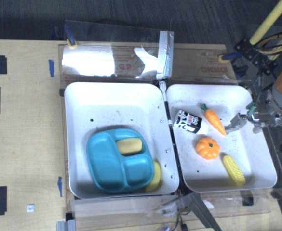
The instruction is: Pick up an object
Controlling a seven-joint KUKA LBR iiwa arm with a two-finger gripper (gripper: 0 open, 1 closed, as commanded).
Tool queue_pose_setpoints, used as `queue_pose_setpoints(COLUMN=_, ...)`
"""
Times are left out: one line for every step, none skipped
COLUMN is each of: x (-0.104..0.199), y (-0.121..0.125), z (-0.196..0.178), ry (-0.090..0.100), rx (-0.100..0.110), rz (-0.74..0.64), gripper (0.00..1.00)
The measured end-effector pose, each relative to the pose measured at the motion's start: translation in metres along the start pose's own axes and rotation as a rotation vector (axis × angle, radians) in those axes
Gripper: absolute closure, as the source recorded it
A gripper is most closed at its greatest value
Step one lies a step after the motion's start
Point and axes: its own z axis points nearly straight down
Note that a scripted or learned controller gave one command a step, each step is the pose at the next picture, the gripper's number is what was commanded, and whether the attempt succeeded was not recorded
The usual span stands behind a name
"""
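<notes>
Two shallow white plastic bins sit side by side on the pale wooden bench [25, 129], the left bin [83, 100] filling the middle of the frame and the right bin [189, 93] running toward the right edge. The biggest thing in the left bin is a blue plastic divided tray [107, 170], lying low and left of centre in it, with a pale yellow block [130, 146] resting in its upper compartment and a round yellow piece [155, 176] tucked under its lower right corner, half hidden. The right bin holds the smaller toys, loosely scattered and well apart, which I judge leaves each one room for a grasp: a yellow toy corn cob [233, 170] slanting toward the lower right, a small orange toy pumpkin [208, 148] just up and left of it, an orange toy carrot with a green top [214, 121] above that, and a small black-and-white printed packet [188, 121] near the bin's left wall. The gripper [237, 121] reaches in from the right edge at mid height, its metal tip low over the bin just beside the carrot's lower end; whether it is spread or pressed together I cannot tell, and nothing is seen caught in it. The carrot looks the likeliest target.
</notes>
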Motion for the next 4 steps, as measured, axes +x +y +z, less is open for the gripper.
queue_pose_setpoints(x=0.003, y=0.057, z=0.056, ry=-0.002, rx=0.000, rz=-0.036, gripper=0.00)
queue_pose_setpoints(x=-0.003, y=0.099, z=0.122, ry=-0.005, rx=-0.010, rz=-0.055, gripper=0.00)
queue_pose_setpoints(x=-0.002, y=0.100, z=0.111, ry=-0.007, rx=-0.014, rz=-0.057, gripper=1.00)
queue_pose_setpoints(x=0.034, y=0.101, z=0.008, ry=-0.002, rx=-0.007, rz=0.187, gripper=1.00)
